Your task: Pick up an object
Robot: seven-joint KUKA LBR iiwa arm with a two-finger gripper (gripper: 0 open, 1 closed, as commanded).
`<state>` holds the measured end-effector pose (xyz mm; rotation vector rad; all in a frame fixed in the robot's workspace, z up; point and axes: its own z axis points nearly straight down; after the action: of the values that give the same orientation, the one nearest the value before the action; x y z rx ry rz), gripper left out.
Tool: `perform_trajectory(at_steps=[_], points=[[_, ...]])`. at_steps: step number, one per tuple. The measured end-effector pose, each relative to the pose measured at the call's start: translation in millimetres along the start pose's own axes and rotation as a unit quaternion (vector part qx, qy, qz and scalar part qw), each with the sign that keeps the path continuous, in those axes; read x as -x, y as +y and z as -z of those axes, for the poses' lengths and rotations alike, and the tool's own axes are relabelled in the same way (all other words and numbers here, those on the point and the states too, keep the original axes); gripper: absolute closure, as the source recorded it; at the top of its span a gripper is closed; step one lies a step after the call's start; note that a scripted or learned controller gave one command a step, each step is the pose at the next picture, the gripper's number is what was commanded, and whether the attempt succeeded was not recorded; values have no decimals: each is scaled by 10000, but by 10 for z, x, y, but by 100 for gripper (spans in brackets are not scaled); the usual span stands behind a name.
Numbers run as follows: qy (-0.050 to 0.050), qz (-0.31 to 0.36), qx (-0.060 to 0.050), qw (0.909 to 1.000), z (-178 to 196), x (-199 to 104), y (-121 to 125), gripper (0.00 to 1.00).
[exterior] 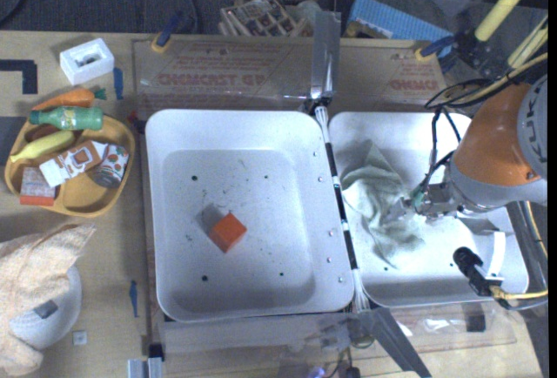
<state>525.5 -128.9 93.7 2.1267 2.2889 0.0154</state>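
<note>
white plastic makes up both shallow bins, set side by side with their inner rims touching down the middle of the bench. the left bin (174, 141) has a wide bare floor with a few dark specks. an orange block (230, 232) sits there, a little near of centre and well apart from all four walls, so there is open room on every side of it. it is a small cube, turned corner-on to the bin's walls. a grey patch touches its far-left side; whether that is shadow or a separate thing cannot be told.

the right bin (392, 137) holds a crumpled cloth (376, 193), pale grey-green, bunched in loose folds. the cloth lies in the left half of this bin, its left edge close to the shared rim, with bare floor on its far side and along the near wall.

the arm (496, 154) reaches in from the right, and the gripper (407, 207) is down at the cloth's right edge, touching the folds. whether the jaws are open or closed cannot be told, as the folds and the wrist hide them.

left of the bins, a yellow bowl (19, 180) of toy food stands on the bench.
</note>
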Motion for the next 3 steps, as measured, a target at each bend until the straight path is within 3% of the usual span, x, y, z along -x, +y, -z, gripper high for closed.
perform_trajectory(at_steps=[1,2,3], points=[[-2,446,10,9990,4,-255,-28,0],[8,-104,-17,9999,-4,504,-431,0],[59,-287,-28,9996,-13,833,-373,0]])
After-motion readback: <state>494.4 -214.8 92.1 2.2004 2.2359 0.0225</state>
